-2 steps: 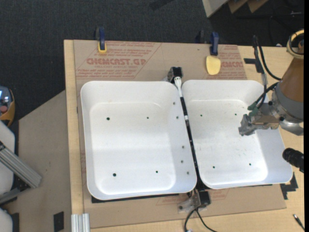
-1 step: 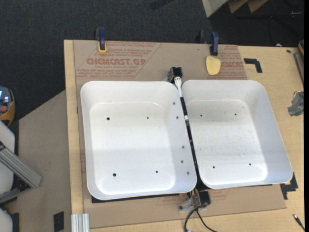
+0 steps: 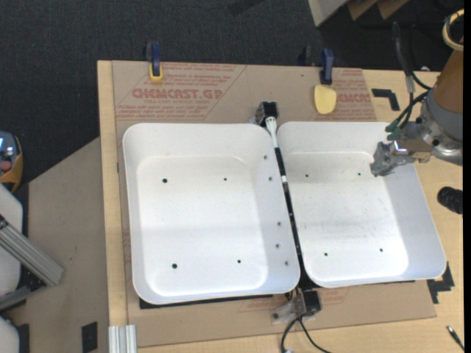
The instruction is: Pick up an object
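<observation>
The one loose object I see is a yellow piece (image 3: 324, 99) on the board (image 3: 184, 90), just behind the right bin (image 3: 412, 271). It looks light, perhaps soft; take it across its narrow sides. The gripper (image 3: 380, 163) hangs over this bin's far-right part; whether it is open or closed, I cannot tell.

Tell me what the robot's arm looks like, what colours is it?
The arm is grey metal with an orange band round it above the wrist. Black cables run along it. At its tip sits a small silvery-grey gripper, with a speck of green near it.
</observation>
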